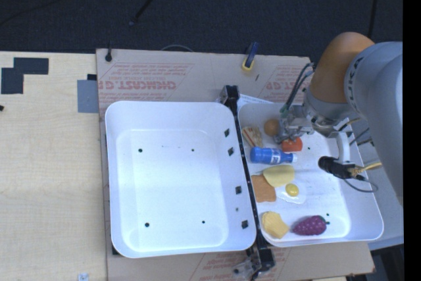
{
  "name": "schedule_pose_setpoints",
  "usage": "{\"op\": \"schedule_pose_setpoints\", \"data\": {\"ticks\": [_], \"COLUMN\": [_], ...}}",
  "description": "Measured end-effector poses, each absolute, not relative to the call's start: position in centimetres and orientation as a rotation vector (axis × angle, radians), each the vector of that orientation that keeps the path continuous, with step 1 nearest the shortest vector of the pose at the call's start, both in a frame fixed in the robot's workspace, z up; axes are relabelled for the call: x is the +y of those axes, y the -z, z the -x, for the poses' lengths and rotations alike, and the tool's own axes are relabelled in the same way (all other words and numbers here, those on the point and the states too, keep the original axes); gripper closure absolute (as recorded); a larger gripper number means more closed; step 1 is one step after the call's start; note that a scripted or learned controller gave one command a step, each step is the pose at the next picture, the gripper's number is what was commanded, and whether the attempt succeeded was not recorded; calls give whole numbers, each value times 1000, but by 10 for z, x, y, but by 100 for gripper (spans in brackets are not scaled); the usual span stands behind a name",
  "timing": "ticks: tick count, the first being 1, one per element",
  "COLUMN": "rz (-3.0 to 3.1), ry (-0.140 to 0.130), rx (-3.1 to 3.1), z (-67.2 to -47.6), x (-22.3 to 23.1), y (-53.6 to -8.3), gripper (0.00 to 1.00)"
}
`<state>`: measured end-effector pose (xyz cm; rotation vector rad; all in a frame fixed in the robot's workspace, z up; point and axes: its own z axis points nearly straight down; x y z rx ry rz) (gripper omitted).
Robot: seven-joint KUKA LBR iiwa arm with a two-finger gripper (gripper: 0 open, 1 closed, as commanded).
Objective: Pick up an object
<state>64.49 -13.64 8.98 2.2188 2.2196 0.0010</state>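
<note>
Camera view: two white bins side by side on the tabletop (pixel 52 174); left bin (pixel 125 141) has bare floor, so every candidate sits in the right bin (pixel 368 220); arm (pixel 355 82) reaches in from the right and hangs over the upper part of that bin; pincer (pixel 289 133) is low over the pile, right at a small red piece (pixel 292 145) and beside a brown ball (pixel 272 126); can't tell if the pincer is wide or narrow, the wrist hides it; nothing visibly held.

Items crowd the bin's left half, near the divider, probably where they were dumped: blue bottle (pixel 271 155) lying flat just below the red piece; yellow lump (pixel 279 175) under that; orange slab (pixel 263 189) beside it; fried egg (pixel 291 192); yellow wedge (pixel 275 224) and purple grape bunch (pixel 309 226) near the bottom rim; tan wafer (pixel 252 136) by the divider.

Judgement: red piece looks like the target, since the pincer sits right on it; neighbours touch or nearly touch, so a clean grab may be tricky; pick not yet done.
</note>
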Motion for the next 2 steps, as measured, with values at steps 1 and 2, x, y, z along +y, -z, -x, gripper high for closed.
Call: {"op": "schedule_pose_setpoints", "data": {"ticks": [1, 2], "rz": [-2218, -2218], "ry": [-1, -1], "rx": [2220, 2221], "z": [-645, -645], "x": [-136, -126], "y": [-90, -90], "gripper": [100, 100]}}
